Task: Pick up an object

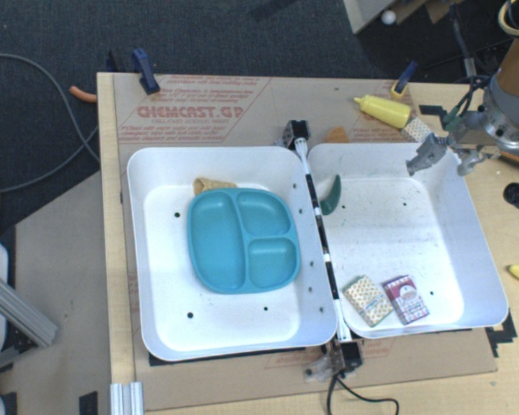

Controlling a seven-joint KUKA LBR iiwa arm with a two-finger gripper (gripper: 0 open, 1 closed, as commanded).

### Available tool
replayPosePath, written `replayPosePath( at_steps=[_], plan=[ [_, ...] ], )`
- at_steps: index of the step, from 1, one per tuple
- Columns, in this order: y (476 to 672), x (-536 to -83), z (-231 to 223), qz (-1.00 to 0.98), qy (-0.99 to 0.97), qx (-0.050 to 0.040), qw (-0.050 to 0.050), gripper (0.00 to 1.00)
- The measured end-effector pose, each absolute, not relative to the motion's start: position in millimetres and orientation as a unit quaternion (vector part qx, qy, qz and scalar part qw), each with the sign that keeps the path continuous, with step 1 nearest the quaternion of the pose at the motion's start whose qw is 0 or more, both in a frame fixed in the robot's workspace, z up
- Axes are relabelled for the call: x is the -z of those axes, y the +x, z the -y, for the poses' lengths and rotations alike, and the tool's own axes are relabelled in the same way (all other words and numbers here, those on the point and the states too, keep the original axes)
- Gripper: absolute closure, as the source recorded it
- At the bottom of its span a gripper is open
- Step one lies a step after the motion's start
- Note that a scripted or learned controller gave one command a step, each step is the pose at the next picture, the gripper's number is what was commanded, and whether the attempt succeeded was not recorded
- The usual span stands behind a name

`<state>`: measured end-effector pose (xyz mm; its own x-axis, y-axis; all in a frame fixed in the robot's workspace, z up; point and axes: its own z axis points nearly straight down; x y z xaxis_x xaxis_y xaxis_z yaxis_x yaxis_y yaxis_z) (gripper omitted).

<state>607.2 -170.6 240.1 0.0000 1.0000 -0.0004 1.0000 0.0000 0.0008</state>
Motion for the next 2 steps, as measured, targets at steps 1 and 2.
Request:
replayPosePath(
  at_steps=[1,2],
  plan=[
    [590.9,-125,121,-0.707,0.707,0.0004,-0.001,0.00],
    [640.2,-156,161,-0.707,0.707,-0.0002,0.001,0.00]
  ],
)
